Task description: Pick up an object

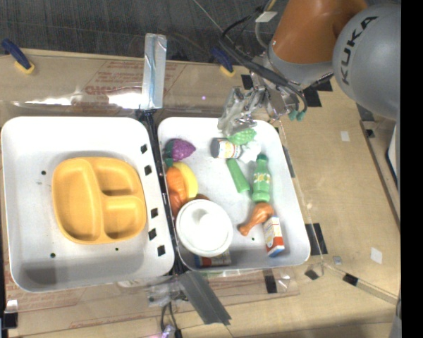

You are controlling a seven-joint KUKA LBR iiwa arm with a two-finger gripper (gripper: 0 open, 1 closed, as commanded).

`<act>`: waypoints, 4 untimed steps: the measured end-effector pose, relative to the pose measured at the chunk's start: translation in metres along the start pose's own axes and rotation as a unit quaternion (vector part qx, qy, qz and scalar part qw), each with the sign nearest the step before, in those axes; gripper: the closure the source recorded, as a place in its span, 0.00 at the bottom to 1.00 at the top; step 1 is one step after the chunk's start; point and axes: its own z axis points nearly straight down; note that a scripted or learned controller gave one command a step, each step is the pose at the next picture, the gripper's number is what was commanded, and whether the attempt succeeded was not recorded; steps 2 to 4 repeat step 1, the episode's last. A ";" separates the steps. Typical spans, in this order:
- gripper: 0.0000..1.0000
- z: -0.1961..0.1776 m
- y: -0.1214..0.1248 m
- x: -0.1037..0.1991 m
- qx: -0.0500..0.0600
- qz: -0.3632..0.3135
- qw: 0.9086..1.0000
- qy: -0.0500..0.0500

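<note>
We see the gripper (241, 118) hanging over the far edge of the right bin (290, 189), near that bin's far right corner, with a small green leafy toy (244, 135) just at its tips. Whether its two prongs are apart, together or clamped on the green toy we cannot tell, because the metal parts blur together there.

Touching that green toy on its near side lies a small white jar with a yellow label (228, 148), tipped on its side. Next toward the near edge come a green stick-shaped piece (237, 175) and a green bottle with a yellow label (261, 179), lying side by side. Below the bottle we find a brown drumstick toy (256, 219) and a small white and red carton (273, 236) near the bin's near right corner.

Along the left wall of the right bin sit a purple grape bunch (180, 148), then a yellow and orange toy cluster (180, 182), then a white round bowl (204, 226) at the near left corner.

The left bin (21, 210) holds a yellow divided tray (99, 198) lying flat around its middle.

The grey arm with its orange band (307, 20) comes in from the far right corner of the bench (345, 203).
</note>
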 end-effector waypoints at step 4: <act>1.00 -0.012 0.000 -0.001 0.001 -0.001 1.000 -0.003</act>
